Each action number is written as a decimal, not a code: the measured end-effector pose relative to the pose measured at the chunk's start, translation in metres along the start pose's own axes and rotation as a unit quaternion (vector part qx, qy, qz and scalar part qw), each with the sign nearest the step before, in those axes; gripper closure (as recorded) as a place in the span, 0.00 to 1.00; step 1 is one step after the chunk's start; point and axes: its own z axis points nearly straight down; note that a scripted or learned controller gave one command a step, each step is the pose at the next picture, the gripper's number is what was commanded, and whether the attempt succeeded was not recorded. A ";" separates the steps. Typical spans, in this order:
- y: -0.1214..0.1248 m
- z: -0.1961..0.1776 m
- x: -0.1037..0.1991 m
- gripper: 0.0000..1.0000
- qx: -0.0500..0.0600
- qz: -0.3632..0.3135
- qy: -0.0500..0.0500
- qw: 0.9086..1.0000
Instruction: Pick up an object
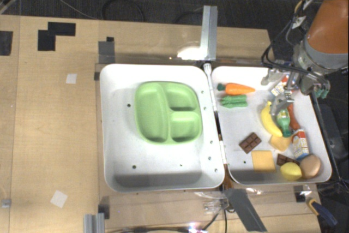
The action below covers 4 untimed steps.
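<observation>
My gripper (282, 102) hangs low over the right bin (234, 172), near its right side. It is just above the yellow banana (269, 121) and a small green object (283, 119) that lies against the banana. A carrot (238, 88) and a green pea pod (234, 100) lie at the bin's far left. A brown chocolate piece (250, 142), a yellow cheese block (263, 160), a lemon (290, 171) and a brown potato (310, 166) sit toward the front. A small bottle (300, 144) lies by the right wall.
The left bin (117, 166) holds a green divided plate (166, 112) in its middle. A metal post (209, 35) stands behind the wall between the bins. The arm's orange band (329, 27) and cables rise at the far right.
</observation>
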 end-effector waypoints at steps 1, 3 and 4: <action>-0.018 0.130 0.008 0.00 0.001 -0.034 -0.003 0.999; -0.022 0.138 0.081 0.00 0.001 0.000 -0.005 1.000; -0.031 0.138 0.091 0.00 0.002 -0.061 -0.007 0.998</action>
